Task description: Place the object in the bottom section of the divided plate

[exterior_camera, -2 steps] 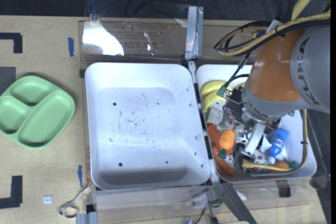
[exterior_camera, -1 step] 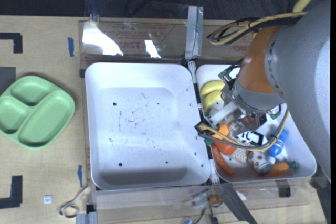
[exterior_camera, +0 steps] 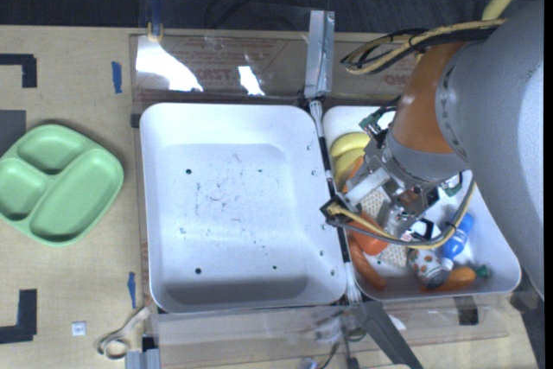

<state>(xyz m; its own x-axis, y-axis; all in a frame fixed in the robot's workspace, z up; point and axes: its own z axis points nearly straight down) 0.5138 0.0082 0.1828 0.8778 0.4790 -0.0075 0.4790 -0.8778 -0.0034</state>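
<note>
One pale green divided plate (exterior_camera: 57,183) sits left on your worktop (exterior_camera: 69,82); the end effector (exterior_camera: 399,216) is down among right-bin (exterior_camera: 505,259) clutter, grip unreadable.

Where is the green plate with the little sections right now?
The green divided plate sits on the wooden bench at the far left of the camera view, outside the bins, just left of the left white bin.
</note>
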